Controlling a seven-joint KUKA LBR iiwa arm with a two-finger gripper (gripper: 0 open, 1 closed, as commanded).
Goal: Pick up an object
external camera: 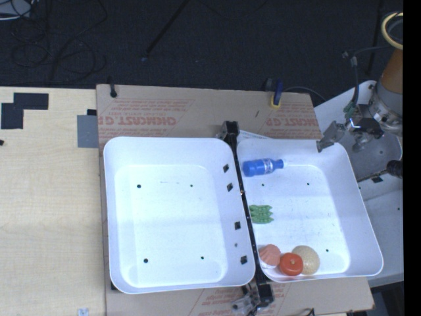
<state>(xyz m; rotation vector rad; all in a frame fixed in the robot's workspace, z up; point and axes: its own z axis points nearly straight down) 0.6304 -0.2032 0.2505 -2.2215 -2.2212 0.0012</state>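
The right bin (355, 196) holds several small objects. A blue bottle (262, 167) lies on its side near the bin's far left corner. A green pea-pod-like piece (261, 214) rests by the left wall, halfway down. In the near left corner a pinkish piece (268, 254), a red round object (291, 264) and a beige round object (308, 259) sit packed together. My gripper (337, 134) hangs over the bin's far right corner, away from all of these objects and with nothing visibly held.
The left bin (112, 196) stands beside the right one, with a black divider strip (238, 196) between them. Both rest on a cardboard sheet (164, 114). Cables and grey hardware (381, 157) crowd the right side behind the gripper.
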